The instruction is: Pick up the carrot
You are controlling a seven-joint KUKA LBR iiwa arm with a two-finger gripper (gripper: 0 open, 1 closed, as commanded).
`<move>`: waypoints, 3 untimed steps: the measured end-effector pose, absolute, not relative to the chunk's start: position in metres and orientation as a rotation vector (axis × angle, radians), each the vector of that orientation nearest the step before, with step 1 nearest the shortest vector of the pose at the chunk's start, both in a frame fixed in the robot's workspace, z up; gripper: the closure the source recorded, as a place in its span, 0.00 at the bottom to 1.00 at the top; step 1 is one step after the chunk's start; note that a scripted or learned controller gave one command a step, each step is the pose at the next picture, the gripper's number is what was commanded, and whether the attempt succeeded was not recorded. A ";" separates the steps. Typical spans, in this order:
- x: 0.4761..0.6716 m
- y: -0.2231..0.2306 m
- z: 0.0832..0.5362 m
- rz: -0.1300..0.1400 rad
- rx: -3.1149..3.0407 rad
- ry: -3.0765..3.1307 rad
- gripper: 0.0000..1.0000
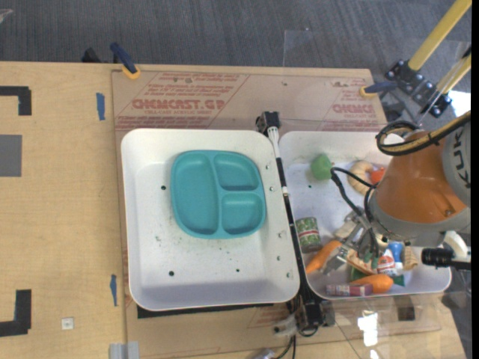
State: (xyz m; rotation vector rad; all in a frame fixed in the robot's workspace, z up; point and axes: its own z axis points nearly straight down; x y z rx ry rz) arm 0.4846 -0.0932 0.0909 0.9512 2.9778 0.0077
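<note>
The arm is down in the right bin (441, 279), its pincer (352, 247) low among the clutter because the carrot (323, 257) lies right there, orange, touching or just beside the tips near a small can (307, 232); whether the pincer is spread or pinching anything, I cannot tell. The left bin (146, 223) carries a teal divided plate (217, 193), while a green lump (321, 167) sits near the right bin's far wall.

plate (217, 193) in left bin (142, 223) | carrot (323, 256) right bin (296, 155) (near divider)
</note>
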 end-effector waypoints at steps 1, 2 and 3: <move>0.485 -0.093 0.091 0.006 0.975 2.969 0.00; 0.485 -0.092 0.091 0.007 1.048 2.944 0.00; 0.485 -0.092 0.091 0.011 1.165 2.901 0.00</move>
